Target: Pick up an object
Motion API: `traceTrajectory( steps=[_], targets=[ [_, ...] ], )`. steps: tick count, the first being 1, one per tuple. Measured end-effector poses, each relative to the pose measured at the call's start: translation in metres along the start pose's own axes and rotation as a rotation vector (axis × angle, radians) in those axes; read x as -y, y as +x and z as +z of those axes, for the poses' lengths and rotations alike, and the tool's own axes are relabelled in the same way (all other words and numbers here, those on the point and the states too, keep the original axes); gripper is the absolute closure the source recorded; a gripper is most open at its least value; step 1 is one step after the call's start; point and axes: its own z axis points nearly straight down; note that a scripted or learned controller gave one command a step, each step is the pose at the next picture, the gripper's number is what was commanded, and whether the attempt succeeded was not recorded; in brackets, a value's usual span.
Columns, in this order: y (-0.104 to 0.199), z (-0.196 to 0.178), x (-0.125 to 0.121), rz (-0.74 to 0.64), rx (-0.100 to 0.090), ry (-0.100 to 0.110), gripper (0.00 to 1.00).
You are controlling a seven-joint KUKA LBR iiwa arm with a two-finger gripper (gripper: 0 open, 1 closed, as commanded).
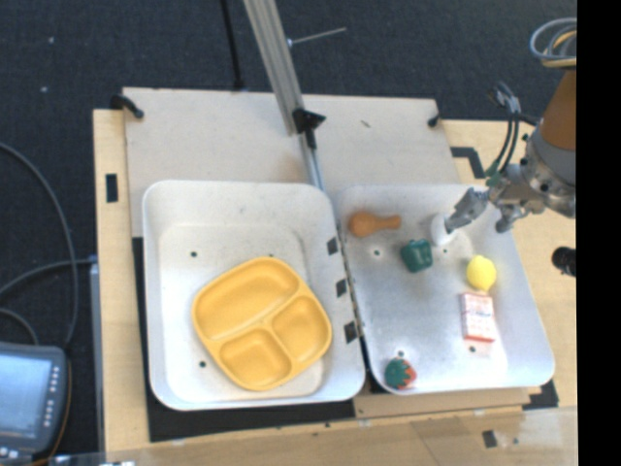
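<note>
Gripper [482, 212] spread, nothing between its fingers, hovering over the right bin's [529, 357] upper right part. Reaching in from the right, wrist angled down and leftward. Just below: yellow lemon [481, 273], roundish. Beside it, green cup [417, 255]. Brown wooden piece [373, 223] lying lengthwise left-right, handle pointing right. Red-white box [477, 317] lying top-to-bottom. Yellow divided plate [261, 321] in left bin [165, 212].

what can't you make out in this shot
- Gripper: blurred in the camera view, so what its fingers are doing is unclear.
- Small box: its print is too small to read.
- Green and red item: too small to identify, near the right bin's front edge.
- Arm: cut off by the right edge.
</note>
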Motion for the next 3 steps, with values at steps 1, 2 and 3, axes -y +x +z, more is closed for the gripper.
traceTrajectory(
  steps=[1, 2, 3],
  targets=[
    [0.000, 0.000, 0.000, 0.000, 0.000, 0.000, 0.00],
    [0.008, 0.047, 0.003, 0.002, 0.000, 0.005, 0.00],
    [0.013, 0.100, 0.012, 0.003, -0.001, 0.006, 0.00]
  ],
)
